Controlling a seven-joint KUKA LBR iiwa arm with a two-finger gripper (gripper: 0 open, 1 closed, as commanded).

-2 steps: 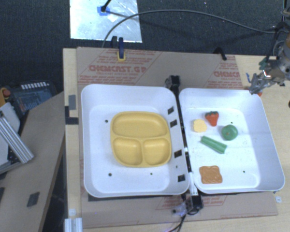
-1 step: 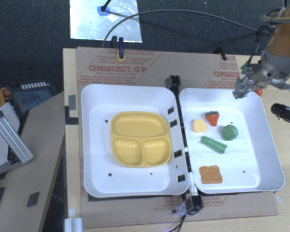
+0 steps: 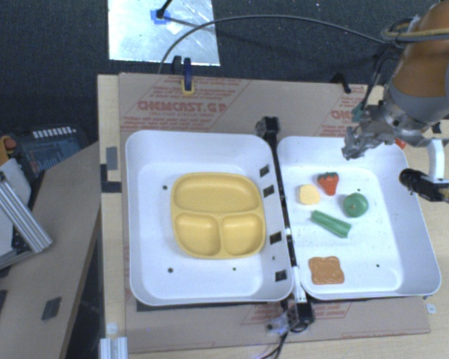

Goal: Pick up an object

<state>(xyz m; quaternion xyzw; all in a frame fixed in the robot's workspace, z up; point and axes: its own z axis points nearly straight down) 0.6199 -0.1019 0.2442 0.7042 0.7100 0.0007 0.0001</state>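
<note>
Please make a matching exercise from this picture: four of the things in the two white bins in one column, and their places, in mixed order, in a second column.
Things
1. yellow plastic divided tray
2. small red strawberry-shaped toy
3. round green toy
4. flat brown waffle-like piece

Places
A. right bin, near its front edge
B. right bin, right of the pale yellow piece
C. left bin, in the middle
D. right bin, nearest the gripper

Pairs: 1-C, 2-D, 3-B, 4-A

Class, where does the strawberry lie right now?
In the right bin, toward its back, the strawberry lies just behind the yellow piece and left of the green ball.
</note>
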